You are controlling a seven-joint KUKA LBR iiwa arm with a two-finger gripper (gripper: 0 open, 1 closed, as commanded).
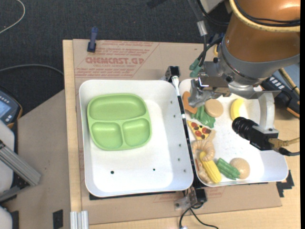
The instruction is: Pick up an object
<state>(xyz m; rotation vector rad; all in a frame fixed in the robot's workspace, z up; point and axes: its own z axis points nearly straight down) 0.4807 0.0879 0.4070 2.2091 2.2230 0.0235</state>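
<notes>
At the upper right of the frame the gripper (198, 98) hangs over the right bin (267, 173), whether parted or closed I cannot tell, above toy food including a pizza slice (199, 129), corn cob (211, 170) and banana (237, 108), while the green divided plate (119, 121) lies in the left bin (143, 175).

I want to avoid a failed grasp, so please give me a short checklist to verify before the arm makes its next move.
1. Gripper is over the right bin: ok, at its upper left corner.
2. Something lies under the gripper: ok, an orange piece and a green piece are close by.
3. Something is already held: cannot tell.
4. Target is free of neighbours: not ok, the toy food is crowded along the bin's left side, pizza slice and corn included.
5. Left bin has room for a drop: ok, the green tray leaves bare floor.
</notes>
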